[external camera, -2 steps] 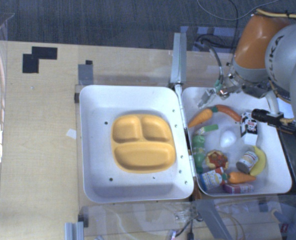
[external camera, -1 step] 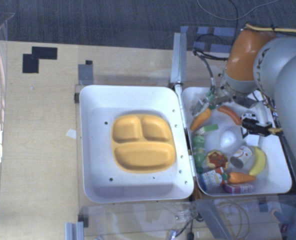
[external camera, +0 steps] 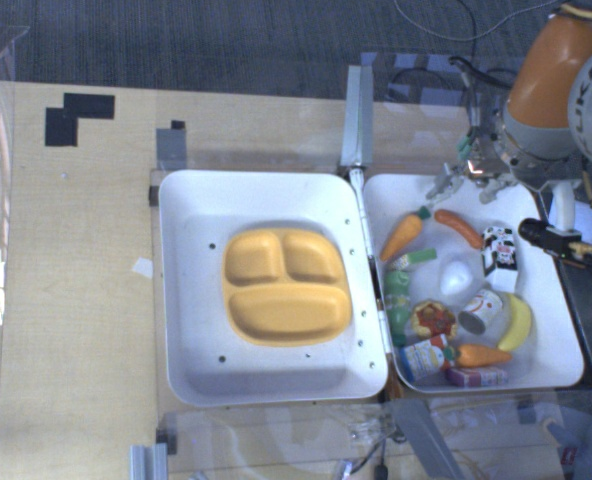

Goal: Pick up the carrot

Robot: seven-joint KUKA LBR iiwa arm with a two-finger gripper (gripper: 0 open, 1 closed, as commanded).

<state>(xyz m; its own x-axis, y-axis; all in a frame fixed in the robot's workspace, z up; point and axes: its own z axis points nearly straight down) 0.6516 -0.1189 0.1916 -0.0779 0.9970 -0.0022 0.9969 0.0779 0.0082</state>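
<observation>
An orange carrot (external camera: 401, 236) with a green stem end lies tilted near the left wall of the right bin (external camera: 566, 368). A second, smaller carrot (external camera: 481, 355) lies flat near that bin's front edge. My gripper (external camera: 466, 185) hangs over the far edge of the right bin, up and to the right of the tilted carrot. It is open, its fingers (external camera: 443, 183) spread apart with nothing between them.
A curved orange-red piece (external camera: 459, 228) lies just below the gripper. A cow-print carton (external camera: 499, 248), banana (external camera: 517, 323), white cup (external camera: 479, 311), green items (external camera: 396, 290) and a purple box (external camera: 476, 376) crowd the right bin. The left bin (external camera: 191, 348) holds a yellow divided tray (external camera: 286, 283).
</observation>
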